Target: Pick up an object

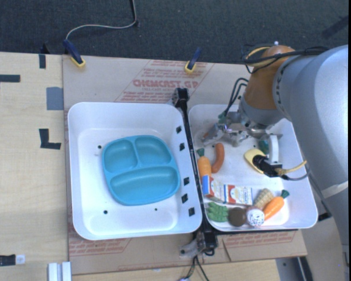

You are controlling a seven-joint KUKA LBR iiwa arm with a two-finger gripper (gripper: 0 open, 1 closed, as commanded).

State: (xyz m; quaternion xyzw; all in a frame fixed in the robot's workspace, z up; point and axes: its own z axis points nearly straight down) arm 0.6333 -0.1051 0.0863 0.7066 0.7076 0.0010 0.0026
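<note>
My gripper (217, 134) hangs low over the back left part of the right bin (298, 212), reaching in from the right. Just in front of it lies an orange-red sausage (219, 157), with a small orange bottle (205, 167) beside that against the bin's left wall. I see nothing held in the gripper. Along the front of the bin lie a printed carton (234, 192), a carrot (274, 206), a green piece (218, 212), a brown ball (237, 216), a white ball (255, 218) and a tan pastry (263, 198).
The left bin (82, 215) holds a blue divided plate (141, 170) at its middle. A black divider (186, 145) runs between the two bins. The grey arm (322, 110) covers the right bin's back right corner.
</note>
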